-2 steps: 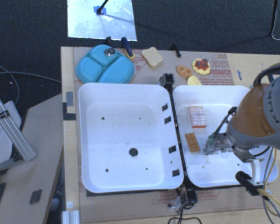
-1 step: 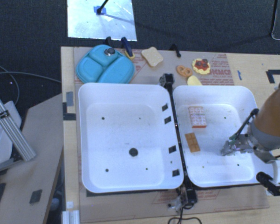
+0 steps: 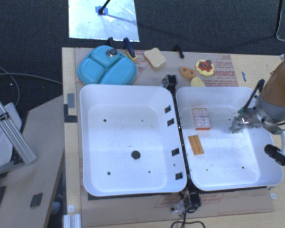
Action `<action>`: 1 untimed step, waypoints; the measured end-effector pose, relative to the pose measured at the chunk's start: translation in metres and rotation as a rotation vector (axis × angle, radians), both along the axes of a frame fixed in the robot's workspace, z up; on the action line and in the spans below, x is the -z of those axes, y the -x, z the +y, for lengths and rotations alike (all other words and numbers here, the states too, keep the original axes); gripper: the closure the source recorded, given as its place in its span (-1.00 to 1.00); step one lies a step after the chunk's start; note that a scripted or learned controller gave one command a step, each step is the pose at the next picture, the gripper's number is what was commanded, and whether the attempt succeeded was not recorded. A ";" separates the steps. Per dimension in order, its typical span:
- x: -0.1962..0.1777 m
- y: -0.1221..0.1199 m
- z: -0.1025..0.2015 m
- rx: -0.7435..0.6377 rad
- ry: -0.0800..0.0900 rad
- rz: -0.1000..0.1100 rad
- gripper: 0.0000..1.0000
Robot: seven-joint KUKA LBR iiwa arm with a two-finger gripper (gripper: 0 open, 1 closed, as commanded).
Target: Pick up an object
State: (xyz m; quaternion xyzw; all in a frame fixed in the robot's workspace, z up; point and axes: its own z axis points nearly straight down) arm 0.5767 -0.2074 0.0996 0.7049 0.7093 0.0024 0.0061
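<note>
Behind your bins on the desk: a blue divided plate, toy bread slice, and small pizza.

bins: glossy white plastic | bench: matt wood | blue tray: smooth plastic

We see two white bins on the tabletop. The right bin holds an orange block and a checkered card near its left wall. The end effector hovers at right; a dark disc lies in the left bin.
</note>
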 end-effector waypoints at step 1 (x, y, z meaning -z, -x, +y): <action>-0.009 0.003 0.001 -0.003 -0.002 0.005 1.00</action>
